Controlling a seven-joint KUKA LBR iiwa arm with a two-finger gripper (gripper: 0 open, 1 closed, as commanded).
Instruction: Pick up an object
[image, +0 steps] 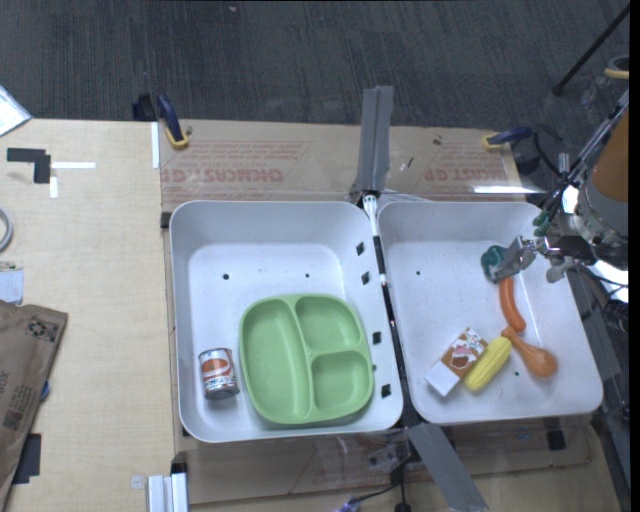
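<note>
In the left bin (190, 300) a can (217, 373) and green tray (305, 357) lie untouched; rightwards a small box (457, 360), corn (487, 362) and carrot (512, 303) lie loose; the hand (520, 258) hovers above, grip unclear, nothing lifted yet

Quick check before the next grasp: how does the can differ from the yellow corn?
The can stands upright in the left bin, beside the green plate; the yellow corn lies on its side in the right bin, touching a small box. The can is squat and silver with an orange label; the corn is longer and plain yellow. Both are small.
</note>
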